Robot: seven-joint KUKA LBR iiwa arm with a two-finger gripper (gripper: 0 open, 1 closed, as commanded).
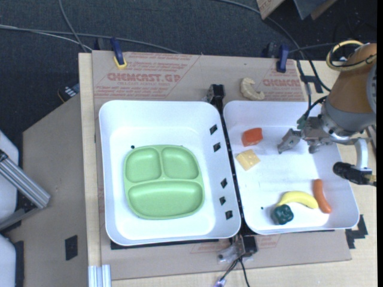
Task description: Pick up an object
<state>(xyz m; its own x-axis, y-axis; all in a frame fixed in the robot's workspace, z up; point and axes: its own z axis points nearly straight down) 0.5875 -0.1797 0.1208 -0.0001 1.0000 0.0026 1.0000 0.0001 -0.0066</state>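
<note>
The claw (301, 141) hangs spread and empty over the right bin (341, 220), nothing between its fingers. Just to its left lie the orange block (252, 136) and the yellow wedge (248, 159); the banana (300, 199) sits further off. Approach step, it seems: next it must choose a target, drop, close.

Left bin (114, 160) holding green divided plate (163, 180); right bin (341, 217) holding orange block (252, 136), yellow wedge (248, 159), banana (300, 200), orange sausage (322, 195), dark green lump (282, 214); gripper (297, 142) above right bin, fingers spread
</note>
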